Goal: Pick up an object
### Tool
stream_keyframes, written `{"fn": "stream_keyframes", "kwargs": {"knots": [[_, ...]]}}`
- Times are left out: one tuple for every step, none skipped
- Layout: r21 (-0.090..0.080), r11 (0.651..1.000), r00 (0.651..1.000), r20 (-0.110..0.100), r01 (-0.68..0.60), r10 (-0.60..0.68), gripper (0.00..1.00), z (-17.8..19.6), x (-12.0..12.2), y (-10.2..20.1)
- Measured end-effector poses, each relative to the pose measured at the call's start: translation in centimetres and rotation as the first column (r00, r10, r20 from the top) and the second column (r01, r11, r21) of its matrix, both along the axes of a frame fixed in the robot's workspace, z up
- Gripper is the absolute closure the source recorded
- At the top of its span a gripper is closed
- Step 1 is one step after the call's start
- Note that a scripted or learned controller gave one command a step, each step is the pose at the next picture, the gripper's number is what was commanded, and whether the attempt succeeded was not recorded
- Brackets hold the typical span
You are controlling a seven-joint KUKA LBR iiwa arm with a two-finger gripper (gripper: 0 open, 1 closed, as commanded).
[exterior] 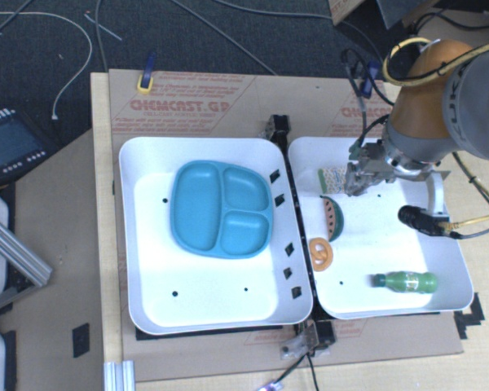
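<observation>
In the right bin point(407, 235) lie a watermelon slice point(333, 217), a pretzel point(321, 253), a green bottle point(405, 281) on its side near the front, and a small patterned packet point(332, 179) at the back left. My gripper point(357, 182) hangs low over the back left of this bin, just right of the packet and above the watermelon slice. I see nothing between its fingers. The arm's orange band point(428, 88) is up behind it.
The left bin point(147, 235) holds a blue divided plate point(221, 208). A divider with black clips point(289, 218) runs between the bins. Cables hang at the arm's right, with a black connector point(420, 217) over the right bin.
</observation>
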State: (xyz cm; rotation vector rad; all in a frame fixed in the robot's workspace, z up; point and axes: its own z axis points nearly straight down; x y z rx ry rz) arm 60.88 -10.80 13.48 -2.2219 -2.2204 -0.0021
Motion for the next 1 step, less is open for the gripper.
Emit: {"fn": "stream_keyframes", "kwargs": {"knots": [[-0.002,1.000,1.000,0.005,-0.001,0.001,1.00,4.41,-0.07,-0.16]]}}
